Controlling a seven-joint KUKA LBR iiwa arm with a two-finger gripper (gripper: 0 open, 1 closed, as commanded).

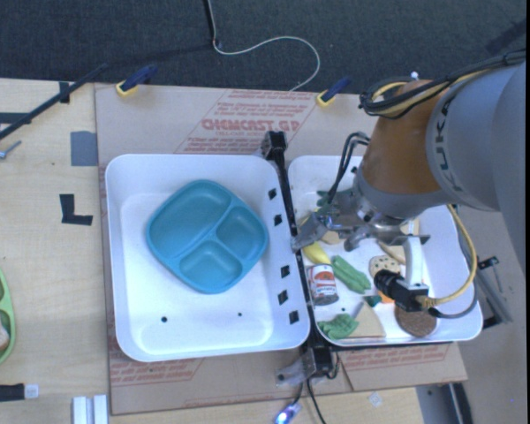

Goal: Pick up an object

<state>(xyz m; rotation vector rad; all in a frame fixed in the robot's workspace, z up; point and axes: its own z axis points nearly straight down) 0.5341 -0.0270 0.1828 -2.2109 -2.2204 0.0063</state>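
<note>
You see the big grey arm (442,148) reaching over the right bin (459,237). The left bin (124,237) holds a blue plate (208,235) with three parts. The gripper (322,228) sits low by the right bin's left wall, but you cannot tell how its fingers stand or if they hold anything. Just below it lie a yellow piece (314,253), a green piece (351,274) and a small can (323,284). I think you are at the reaching step. Next, aim at one toy, close, then lift.
</note>
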